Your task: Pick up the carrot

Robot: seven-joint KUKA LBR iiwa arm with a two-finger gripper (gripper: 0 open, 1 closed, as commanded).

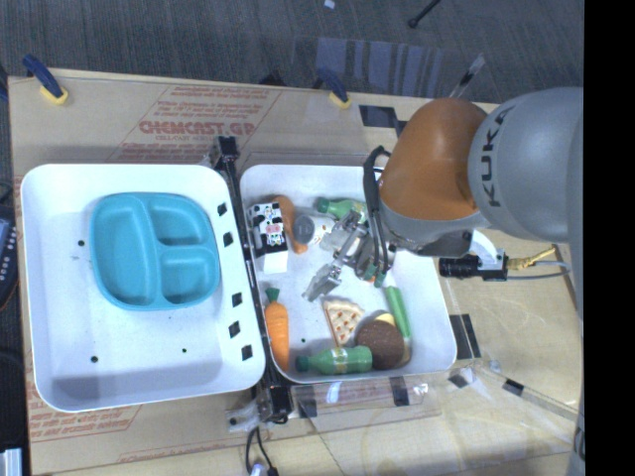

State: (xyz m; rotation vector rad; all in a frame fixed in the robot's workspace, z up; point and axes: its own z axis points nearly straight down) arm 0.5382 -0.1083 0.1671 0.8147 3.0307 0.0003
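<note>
The carrot (277,333) is orange with a green top. It lies along the left wall of the right bin (303,175), near the front, pointing toward the front edge. My gripper (326,264) hangs over the middle of that bin, up and to the right of the carrot and apart from it. Its metal fingers (317,287) look spread open with nothing between them. The grey arm with its orange band (429,162) covers the bin's right side.
Around the gripper lie a white printed box (268,230), a grey round piece (303,228), a green item (340,206), a toast slice (343,320), a brown lump (383,337), a green bottle (335,361) and a green stick (397,305). The left bin (60,296) holds a blue divided tray (156,249).
</note>
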